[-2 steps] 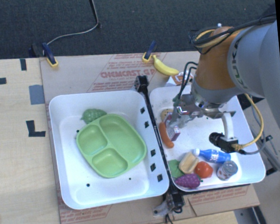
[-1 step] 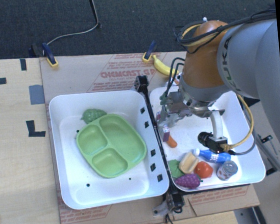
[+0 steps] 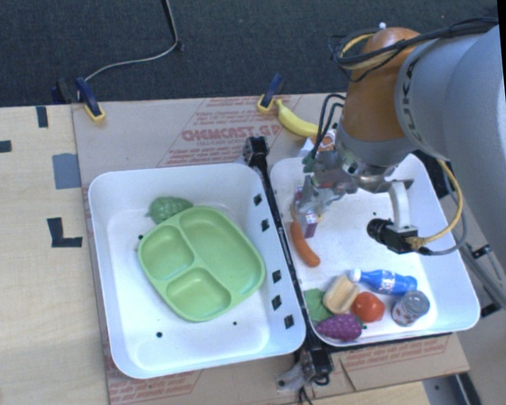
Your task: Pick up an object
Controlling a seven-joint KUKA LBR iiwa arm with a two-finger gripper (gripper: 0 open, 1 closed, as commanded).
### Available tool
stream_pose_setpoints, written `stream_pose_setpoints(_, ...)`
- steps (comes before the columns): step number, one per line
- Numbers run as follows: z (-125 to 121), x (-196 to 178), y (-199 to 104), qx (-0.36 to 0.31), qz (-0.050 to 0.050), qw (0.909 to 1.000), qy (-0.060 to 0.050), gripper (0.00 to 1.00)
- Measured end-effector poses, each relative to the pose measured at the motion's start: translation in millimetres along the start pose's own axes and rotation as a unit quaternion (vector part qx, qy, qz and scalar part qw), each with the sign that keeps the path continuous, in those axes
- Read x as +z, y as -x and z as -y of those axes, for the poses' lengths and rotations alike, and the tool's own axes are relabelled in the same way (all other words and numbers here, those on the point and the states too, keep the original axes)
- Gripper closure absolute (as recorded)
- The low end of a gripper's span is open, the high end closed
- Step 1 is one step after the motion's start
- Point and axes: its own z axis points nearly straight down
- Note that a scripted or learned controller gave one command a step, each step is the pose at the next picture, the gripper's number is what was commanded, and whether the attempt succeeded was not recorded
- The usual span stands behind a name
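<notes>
Gripper (image 3: 310, 211) sat low over the right bin (image 3: 443, 250), near its left wall, when you logged this frame. You could not tell from the overhead view whether it was released or clenched; the wrist hardware blocked that part. Nothing could be confirmed as grasped.

You saw the grey arm (image 3: 457, 97) reach in from the right, orange band (image 3: 376, 96) above the wrist, a cable looped beside it.

Candidate objects in the right bin:
- orange carrot (image 3: 305, 246), lying just below the gripper, near the dividing wall. Contact with the tool could not be judged.
- yellow banana (image 3: 296, 122), at the bin's top left edge, partly behind the arm.
- blue bottle (image 3: 386, 280), on its side, lower centre.
- red tomato (image 3: 368, 306), just beside a tan bread-like piece (image 3: 339, 293).
- purple grapes (image 3: 341, 327) at the front wall, touching a green item (image 3: 314, 304) to their upper left.
- round silver can (image 3: 410, 307), near the front right corner.

Left bin (image 3: 118, 281): you had a green divided tray (image 3: 202, 261) lying flat at the centre, with a green leafy item (image 3: 170, 207) touching its upper left rim.

Both bins rested on brown cardboard (image 3: 158, 139) over the bench.
</notes>
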Motion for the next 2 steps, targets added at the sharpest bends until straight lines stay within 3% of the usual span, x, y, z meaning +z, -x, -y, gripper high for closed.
stream_pose_setpoints(1, 27, 0, -31, -0.001, -0.001, 1.0000, 0.001, 1.00)
stream_pose_setpoints(2, 20, 0, 43, 0.001, 0.000, 1.0000, 0.001, 1.00)
